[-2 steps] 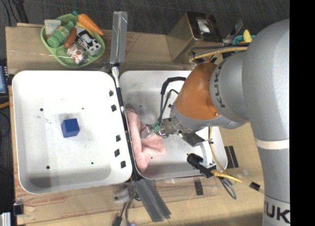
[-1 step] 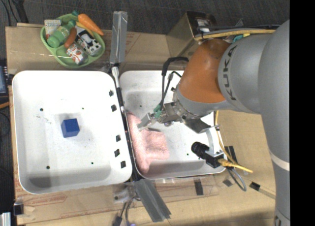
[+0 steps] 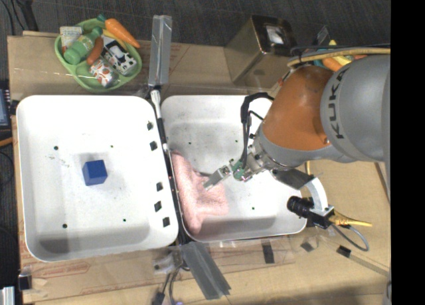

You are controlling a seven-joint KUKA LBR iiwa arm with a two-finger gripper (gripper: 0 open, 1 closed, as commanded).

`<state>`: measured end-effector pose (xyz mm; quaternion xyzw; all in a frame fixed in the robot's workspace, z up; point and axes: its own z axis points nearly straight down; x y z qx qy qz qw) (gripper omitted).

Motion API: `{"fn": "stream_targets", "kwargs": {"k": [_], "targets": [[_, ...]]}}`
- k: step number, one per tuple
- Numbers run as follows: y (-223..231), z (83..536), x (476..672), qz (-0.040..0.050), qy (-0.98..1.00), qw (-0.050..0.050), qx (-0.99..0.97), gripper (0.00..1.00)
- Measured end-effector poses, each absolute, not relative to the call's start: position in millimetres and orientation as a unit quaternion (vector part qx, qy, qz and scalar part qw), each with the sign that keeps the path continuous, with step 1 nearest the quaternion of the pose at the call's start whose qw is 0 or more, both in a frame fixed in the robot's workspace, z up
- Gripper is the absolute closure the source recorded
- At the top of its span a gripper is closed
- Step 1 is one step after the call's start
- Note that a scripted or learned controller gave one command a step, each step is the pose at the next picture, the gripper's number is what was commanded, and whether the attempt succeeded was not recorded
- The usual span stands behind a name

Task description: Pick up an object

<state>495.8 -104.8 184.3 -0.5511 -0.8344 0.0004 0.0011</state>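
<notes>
Your pincer (image 3: 216, 179) hangs low in the right white bin (image 3: 199, 107), touching the crumpled pink cloth (image 3: 198, 194); whether it's wide or narrow, you cannot tell. The small blue cube (image 3: 95, 171) sits alone in the left white bin (image 3: 40, 117)

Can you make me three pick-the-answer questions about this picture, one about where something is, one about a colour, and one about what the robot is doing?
1. Where is the cube?
A. In the left bin
B. In the right bin
C. In the green bowl

2. What colour is the cloth?
A. Blue
B. Pink
C. Yellow

3. What is the end effector doing?
A. Lifting the cube high
B. Hanging over the left bin
C. Sitting low in the right bin at the cloth

Answers:
1. A, the blue cube sits alone on the floor of the left bin.
2. B, the cloth along the left wall of the right bin is pink.
3. C, the end effector is down in the right bin with its tip at the cloth's edge, and the cloth lies flat on the bin floor.
</notes>
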Motion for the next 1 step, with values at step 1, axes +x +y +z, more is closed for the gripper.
{"fn": "stream_targets", "kwargs": {"k": [1], "targets": [[-103.6, 93.6, 518.1, -0.0010, -0.860, -0.002, -0.510, 0.00]]}}
